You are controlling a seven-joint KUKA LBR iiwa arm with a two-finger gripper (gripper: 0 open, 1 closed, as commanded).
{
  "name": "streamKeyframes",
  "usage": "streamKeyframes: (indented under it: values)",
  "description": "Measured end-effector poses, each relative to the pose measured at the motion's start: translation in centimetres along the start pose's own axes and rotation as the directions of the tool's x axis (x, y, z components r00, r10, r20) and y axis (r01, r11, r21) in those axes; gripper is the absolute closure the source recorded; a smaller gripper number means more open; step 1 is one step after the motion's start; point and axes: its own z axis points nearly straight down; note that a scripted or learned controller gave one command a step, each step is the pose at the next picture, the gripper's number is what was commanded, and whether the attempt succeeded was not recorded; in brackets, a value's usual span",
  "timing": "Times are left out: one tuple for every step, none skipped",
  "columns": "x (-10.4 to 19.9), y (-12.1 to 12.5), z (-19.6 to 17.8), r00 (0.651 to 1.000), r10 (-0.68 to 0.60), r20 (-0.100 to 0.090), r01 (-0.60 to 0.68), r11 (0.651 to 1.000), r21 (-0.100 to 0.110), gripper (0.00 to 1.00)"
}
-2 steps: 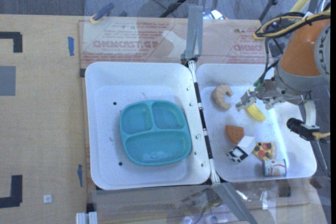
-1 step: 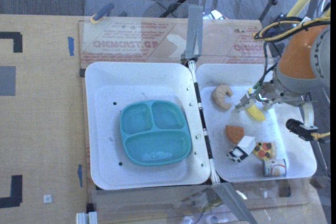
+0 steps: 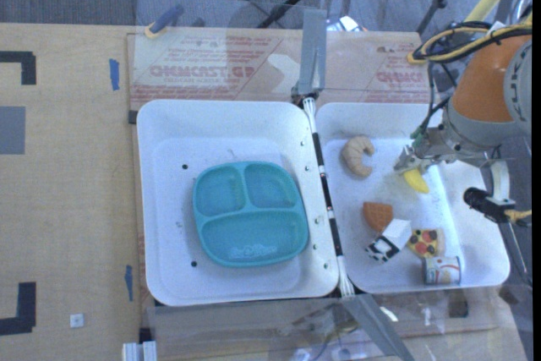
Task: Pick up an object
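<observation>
Camera view
Surface: you see a tan bench top (image 3: 68, 207) carrying two white bins side by side, with a clear sheet lying behind them.
Left bin (image 3: 161, 139): you find one thing in it, a teal plate (image 3: 249, 213) with three compartments, lying flat near the middle.
Right bin (image 3: 482, 258): this one holds all the small objects.
Arm (image 3: 494, 89): it reaches in from your right, its orange band above the right bin's far right part.
Fingers (image 3: 416, 163): they are low over the upper middle of the right bin, directly above the yellow piece; you cannot tell how far apart they stand or whether they have hold of anything.
Yellow piece (image 3: 416, 181): it sits just under the fingers, touching or nearly touching them; you cannot tell which.
Croissant (image 3: 358, 155): tan and curved, at the bin's upper left, apart from the fingers.
Orange wedge (image 3: 378, 215): near the bin's middle, below the croissant.
Black-and-white toy (image 3: 383, 248): just below the wedge, beside a white block (image 3: 396, 230).
Pizza slice (image 3: 425, 243): to the right of the toy.
Can (image 3: 442, 270): on its side, just below the pizza slice, near the bin's front edge.
</observation>
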Motion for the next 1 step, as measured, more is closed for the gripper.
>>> streamKeyframes:
  values:
    - [2.91,3.01,-11.9,1.0,-0.003,0.0,0.003,1.0,0.005,1.0]
